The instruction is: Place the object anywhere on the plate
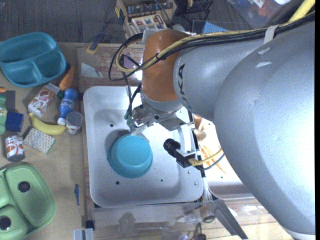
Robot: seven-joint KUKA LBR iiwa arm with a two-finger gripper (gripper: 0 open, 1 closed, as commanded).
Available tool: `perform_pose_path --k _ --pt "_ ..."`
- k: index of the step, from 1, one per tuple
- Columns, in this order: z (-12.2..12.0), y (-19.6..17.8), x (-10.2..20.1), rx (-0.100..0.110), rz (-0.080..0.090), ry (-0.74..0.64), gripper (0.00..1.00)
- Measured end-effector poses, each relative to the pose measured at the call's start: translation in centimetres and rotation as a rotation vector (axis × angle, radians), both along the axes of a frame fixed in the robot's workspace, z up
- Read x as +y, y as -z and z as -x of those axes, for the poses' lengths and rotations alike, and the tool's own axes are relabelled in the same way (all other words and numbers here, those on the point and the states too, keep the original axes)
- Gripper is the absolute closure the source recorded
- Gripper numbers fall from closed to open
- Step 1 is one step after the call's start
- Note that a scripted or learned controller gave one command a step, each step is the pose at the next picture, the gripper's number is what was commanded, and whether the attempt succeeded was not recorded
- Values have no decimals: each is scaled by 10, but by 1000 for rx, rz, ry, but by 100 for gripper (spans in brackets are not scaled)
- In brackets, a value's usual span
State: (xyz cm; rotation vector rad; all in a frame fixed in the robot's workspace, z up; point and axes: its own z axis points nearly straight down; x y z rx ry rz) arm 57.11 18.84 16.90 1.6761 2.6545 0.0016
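Note:
A round blue plate (pixel 131 156) with a raised rim lies in the left white bin (pixel 97 184), towards its front left. My gripper (pixel 136 123) hangs just above the plate's far edge, under the orange wrist band (pixel 160 66). The wrist hides most of the gripper, and whether anything is in it cannot be told. A black cylindrical part (pixel 172 147) of the wrist sticks out to the right of the plate.
The grey arm covers most of the right bin (pixel 225 190), where a small tan object (pixel 200 133) and orange-yellow pieces (pixel 216 160) peek out. Left of the bins lie a teal divided tray (pixel 31 59), a banana (pixel 46 125), a blue bottle (pixel 67 104), a can (pixel 74 121) and a green dish (pixel 22 199).

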Motion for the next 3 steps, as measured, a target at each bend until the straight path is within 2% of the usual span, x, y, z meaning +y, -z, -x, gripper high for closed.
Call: perform_pose_path --k 1,2,3 --pt "80 32 10 -26 -9 49 100" --pt "-10 3 2 0 0 13 100" --pt "89 -4 5 4 0 -138 100"
